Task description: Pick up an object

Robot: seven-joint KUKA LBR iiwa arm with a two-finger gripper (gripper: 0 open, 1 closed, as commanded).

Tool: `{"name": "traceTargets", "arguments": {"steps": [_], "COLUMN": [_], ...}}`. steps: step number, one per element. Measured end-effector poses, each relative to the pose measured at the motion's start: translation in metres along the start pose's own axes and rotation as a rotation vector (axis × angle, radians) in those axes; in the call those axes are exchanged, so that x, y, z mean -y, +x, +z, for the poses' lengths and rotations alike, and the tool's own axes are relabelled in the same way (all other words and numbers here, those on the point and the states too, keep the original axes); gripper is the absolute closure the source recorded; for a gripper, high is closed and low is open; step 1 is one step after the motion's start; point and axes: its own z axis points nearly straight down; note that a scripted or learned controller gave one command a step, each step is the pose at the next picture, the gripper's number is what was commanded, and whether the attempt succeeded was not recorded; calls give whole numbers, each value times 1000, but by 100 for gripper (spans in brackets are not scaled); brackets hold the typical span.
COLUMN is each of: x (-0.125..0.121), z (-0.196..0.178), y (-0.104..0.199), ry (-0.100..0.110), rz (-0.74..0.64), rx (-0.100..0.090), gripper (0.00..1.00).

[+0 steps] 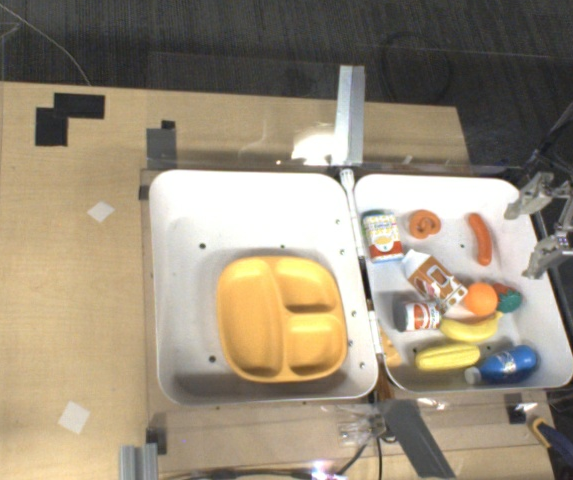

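The gripper, fingers spread wide and holding nothing, hangs over the right bin's edge; the sausage lies just left of it, long axis running near-to-far

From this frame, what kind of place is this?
Likely a robot grasping test bench, not a kitchen: two white bins set in a wooden bench, toy food such as a banana, and a gripper at the right.

The pale wooden bench carries two shallow white bins touching side by side: the left bin and the right bin. Black patches mark its far left corner.
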Motion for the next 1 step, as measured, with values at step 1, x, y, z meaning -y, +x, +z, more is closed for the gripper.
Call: {"name": "traceTargets", "arguments": {"steps": [1], "x": [7], "z": [83], "y": [-50], "ry": [-1], "rz": [312], "rx": [-4], "gripper": [0]}}
